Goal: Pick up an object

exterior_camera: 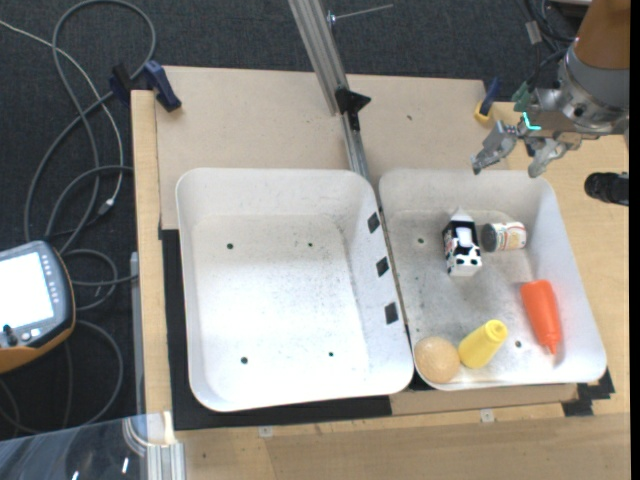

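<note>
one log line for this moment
gripper: open, holding nothing, above right bin far rim | in bin: cow, small bottle, carrot, yellow bottle, round bun

One fixed camera looks down at a slant (from fairly high) on the table and both bins.

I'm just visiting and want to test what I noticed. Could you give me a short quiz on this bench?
1. True or false: the end effector is holding the carrot.
2. Which bin holds the objects? A) left bin B) right bin
3. Fill in: the small jar lies beside the black and white ____.

Key:
1. False; its fingers are spread, with nothing between them, above the bin's far rim.
2. B; also a yellow bottle and a tan round object.
3. Cow.
</note>
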Controlling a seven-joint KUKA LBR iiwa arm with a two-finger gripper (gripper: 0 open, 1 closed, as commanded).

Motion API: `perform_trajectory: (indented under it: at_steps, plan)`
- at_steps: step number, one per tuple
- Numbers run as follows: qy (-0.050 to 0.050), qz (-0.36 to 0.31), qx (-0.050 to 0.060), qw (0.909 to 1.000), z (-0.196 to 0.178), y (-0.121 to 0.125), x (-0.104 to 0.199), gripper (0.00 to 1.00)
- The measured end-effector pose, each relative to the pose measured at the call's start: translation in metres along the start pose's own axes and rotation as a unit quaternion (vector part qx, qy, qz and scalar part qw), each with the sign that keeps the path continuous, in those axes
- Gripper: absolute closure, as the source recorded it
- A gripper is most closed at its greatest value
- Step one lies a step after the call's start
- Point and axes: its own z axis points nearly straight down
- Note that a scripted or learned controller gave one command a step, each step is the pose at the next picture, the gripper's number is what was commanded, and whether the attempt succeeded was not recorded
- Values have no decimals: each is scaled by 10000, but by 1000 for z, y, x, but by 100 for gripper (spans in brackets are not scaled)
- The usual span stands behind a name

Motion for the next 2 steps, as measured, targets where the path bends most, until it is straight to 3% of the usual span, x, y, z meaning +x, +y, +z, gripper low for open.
perform_trajectory:
  at_steps: [1,2]
  plan:
    - [-6,-6,-20,10000,-2,1,0,0]
    - [-1,-1,9,10000,56,4,3,0]
